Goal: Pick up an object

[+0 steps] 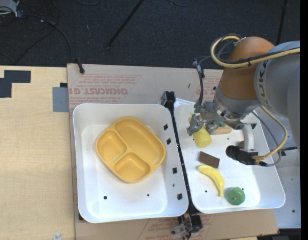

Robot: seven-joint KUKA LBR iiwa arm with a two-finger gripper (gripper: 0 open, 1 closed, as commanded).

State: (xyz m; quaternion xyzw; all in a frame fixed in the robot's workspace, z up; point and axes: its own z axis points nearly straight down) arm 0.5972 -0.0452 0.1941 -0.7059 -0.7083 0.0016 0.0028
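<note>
Surface (28,149): light wood-toned, carrying a cardboard sheet (118,86) with red print; dark floor with loose cables lies beyond its far edge.
Left bin (88,194): shallow, white, resting on the cardboard, touching the right bin along a black divider strip.
Right bin (266,196): shallow, white, same build, holding the smaller items and the working end of the arm.
Arm (274,79): grey body with an orange band above the wrist, entering from the right and reaching down over the far part of the right bin; a yellow hose loops over its top.
Yellow tray (130,149): three-compartment plate, lying flat near the middle of the left bin, turned at an angle to the bin walls.
Claw (198,126): low over the far-left part of the right bin, just beside the divider; whether it is parted or closed cannot be told from this view, and nothing is visibly between its tips.
Banana (214,179): yellow, lying flat in the near half of the right bin, between the brown block and the green item.
Yellow cup (202,138): small cylinder-like object directly under or just in front of the claw; contact cannot be confirmed.
Brown block (209,159): small flat rectangle, just near-side of the yellow cup, apart from it.
Green item (236,196): small round object near the front-right of the right bin, just beside the banana's tip.
</note>
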